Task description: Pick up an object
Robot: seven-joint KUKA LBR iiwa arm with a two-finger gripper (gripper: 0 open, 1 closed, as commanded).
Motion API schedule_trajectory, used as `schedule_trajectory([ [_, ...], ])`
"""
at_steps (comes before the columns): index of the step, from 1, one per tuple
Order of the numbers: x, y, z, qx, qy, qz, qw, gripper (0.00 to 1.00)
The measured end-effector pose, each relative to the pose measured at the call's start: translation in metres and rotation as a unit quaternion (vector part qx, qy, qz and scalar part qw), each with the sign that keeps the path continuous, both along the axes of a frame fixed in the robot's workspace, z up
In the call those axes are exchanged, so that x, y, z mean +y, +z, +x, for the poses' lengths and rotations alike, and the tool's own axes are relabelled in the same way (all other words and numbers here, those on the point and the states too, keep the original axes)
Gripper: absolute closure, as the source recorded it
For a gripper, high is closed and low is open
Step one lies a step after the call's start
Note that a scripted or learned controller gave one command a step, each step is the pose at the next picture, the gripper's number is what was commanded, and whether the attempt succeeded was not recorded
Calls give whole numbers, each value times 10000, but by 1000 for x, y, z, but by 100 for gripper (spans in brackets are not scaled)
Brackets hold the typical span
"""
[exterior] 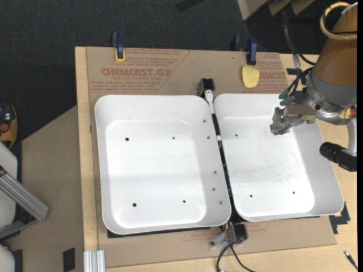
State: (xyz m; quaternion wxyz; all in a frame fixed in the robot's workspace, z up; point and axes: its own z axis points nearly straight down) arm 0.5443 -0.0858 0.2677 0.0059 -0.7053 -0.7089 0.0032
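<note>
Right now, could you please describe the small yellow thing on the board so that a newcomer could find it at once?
Start at the brown board under the two white bins, and follow its far edge to the blue clamp above the right bin. Just below that clamp, on the board outside the bin's rim, lies the yellow piece. It is the only pale yellow, rounded thing there; the clamps are blue.

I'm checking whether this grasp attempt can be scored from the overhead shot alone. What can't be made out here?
- Hand, camera view: small and seen from above, with the wrist over it, so its grip and whether it holds anything can't be told.
- Right bin, camera view: the arm covers its far right corner.
- Yellow object on the board behind the bins: too small to identify.
- Arm: cut off by the right edge.
</note>
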Motion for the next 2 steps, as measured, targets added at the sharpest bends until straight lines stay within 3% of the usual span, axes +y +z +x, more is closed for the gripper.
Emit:
schedule_trajectory([
  [1,59,90,27,-128,15,-15,9999,100],
  [2,95,3,66,-22,-3,-11,10000,100],
])
